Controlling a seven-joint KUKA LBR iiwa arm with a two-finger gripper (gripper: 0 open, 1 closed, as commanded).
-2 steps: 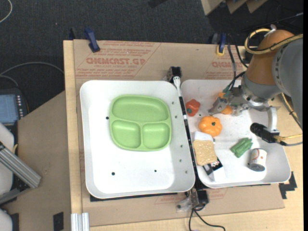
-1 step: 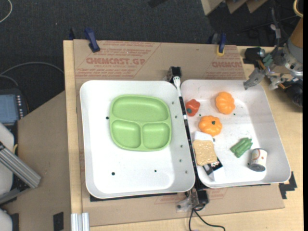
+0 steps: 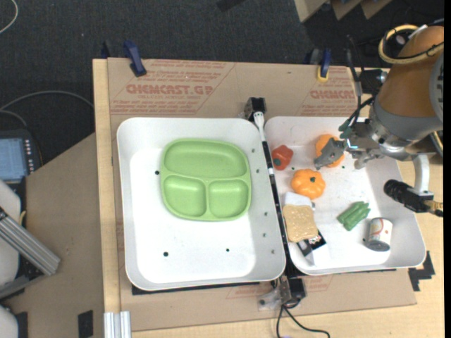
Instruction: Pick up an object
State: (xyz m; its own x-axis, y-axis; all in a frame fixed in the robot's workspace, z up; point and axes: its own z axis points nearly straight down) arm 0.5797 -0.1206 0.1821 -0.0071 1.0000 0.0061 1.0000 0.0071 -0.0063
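Cardboard lined the bench under the right bin [image 3: 394, 255]. At the bin's far side, the gripper [image 3: 343, 153] hung spread, unladen, over the orange fruit [image 3: 327, 146], seemingly light, rounded, slippery; grasping across its middle looked best.

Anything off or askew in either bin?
Nothing spilled or damaged. The small can lies on its side near the right bin's front corner, and the cracker overlaps a black-and-white item at the divider. The green tray sits flat in the left bin.
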